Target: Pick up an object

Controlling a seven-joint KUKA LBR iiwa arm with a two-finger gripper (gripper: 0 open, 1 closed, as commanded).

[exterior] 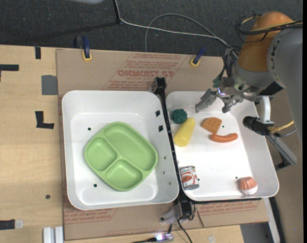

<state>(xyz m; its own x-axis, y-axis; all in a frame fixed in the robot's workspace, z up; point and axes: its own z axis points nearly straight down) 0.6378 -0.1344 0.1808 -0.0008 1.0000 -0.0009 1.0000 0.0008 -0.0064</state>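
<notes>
Orange wedge (211, 124) lying in right bin (254, 156), nothing between my fingers.
Gripper (217, 103) hovering just above the wedge, fingers spread wide; sausage (223, 137) sitting just below it, yellow bottle (184, 131) and green ball (179, 116) lying to its left.

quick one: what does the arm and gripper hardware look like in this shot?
The arm is grey, rounded, with a bulbous orange band above the wrist. Dark cables loop over the orange part. The gripper is a small metallic grey assembly with two thin fingers, and a faint bluish-purple light shows at its base. A black cylindrical part with a white bracket juts out beside it.
</notes>
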